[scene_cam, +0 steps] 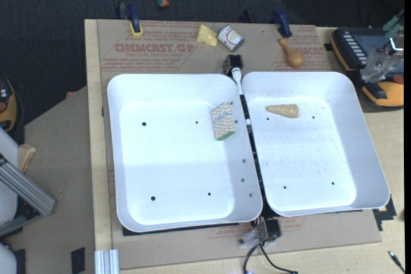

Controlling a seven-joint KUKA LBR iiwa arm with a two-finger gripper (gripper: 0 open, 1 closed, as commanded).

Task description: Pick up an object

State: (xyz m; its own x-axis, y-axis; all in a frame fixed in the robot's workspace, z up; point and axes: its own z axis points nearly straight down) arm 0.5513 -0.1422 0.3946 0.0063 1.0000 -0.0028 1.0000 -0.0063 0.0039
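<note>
1. Candidate objects – a tan cone-shaped piece (pixel 283 111) is seen lying on its side in the right bin (pixel 359 138), near the far wall, with clear floor all round it. A small patterned packet (pixel 223 120) is seen in the left bin (pixel 128 157), close against the wall next to the divide between the bins.
2. The gripper (pixel 383 59) is judged to be the metal part at the right edge of the view, beyond the far right corner of the right bin and well apart from both objects. Whether it is set wide or narrow cannot be told. Nothing can be made out in its grasp.
3. Step in hand, as judged: the approach has not yet been made and no object is lifted.
4. The cone is favoured as the target – it is nearer the arm's side and stands free of the walls. The packet looks flat and is crowded by the bin wall, so a clean grip there is judged less likely.
5. For a good grasp, the gripper should be brought down directly over the cone's thicker end and closed across its short width, not along its length. A slip toward the tapered tip is the risk.
6. Outside the bins, on the board (pixel 103 74) behind them, a yellow piece (pixel 207 35), a small box (pixel 230 38) and a tan pear-shaped thing (pixel 293 55) are noted – none need be disturbed.
</note>
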